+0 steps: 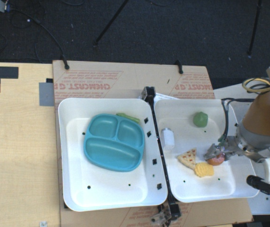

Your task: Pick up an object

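**Gripper low in the right bin beside a cluster of toy food**

From my remote station I saw the arm (260,119) reach in from the right, its orange band above the wrist, with the gripper (216,152) lowered into the right bin (191,193). The gripper sat directly over a small reddish-pink object (216,161), touching or nearly touching it. I could not tell how far the gripper was spread, nor whether the object was actually held; that part of the view was too small and cluttered to read.

Just beside the reddish object lay a yellow ridged piece (204,170), and next to that a tan wedge resembling a pizza slice (188,158). A green rounded object (200,119) rested well apart, toward the far side of the same bin. A small white cylinder (167,137) lay near the divider between the bins.

The left bin (73,188) held a teal divided plate (114,142), with a green item (129,117) partly hidden behind its far edge.
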`<state>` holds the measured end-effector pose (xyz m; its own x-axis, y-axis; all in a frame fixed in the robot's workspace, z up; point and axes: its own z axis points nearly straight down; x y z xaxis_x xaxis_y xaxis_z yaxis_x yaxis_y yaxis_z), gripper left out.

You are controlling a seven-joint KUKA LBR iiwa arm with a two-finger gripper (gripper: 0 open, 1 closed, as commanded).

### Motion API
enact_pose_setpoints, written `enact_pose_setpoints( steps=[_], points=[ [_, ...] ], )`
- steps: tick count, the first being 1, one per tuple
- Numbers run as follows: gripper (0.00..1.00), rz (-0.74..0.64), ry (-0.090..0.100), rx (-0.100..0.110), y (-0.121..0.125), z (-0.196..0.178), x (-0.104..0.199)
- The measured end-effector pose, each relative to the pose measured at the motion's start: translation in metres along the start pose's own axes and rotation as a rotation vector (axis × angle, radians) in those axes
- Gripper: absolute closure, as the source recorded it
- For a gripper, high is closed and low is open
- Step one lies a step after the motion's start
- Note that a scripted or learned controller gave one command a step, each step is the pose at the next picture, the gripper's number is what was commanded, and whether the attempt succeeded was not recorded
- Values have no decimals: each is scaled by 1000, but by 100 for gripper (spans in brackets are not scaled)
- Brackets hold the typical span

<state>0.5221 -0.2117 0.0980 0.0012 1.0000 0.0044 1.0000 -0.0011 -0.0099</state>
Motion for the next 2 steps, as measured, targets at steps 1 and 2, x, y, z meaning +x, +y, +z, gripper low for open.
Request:
enact_pose_setpoints(
  steps=[1, 2],
  points=[
    [100, 2, -3, -8, -4, -41, -1],
    [100, -3, -4, -9, -5, -81, 0]
  ],
)
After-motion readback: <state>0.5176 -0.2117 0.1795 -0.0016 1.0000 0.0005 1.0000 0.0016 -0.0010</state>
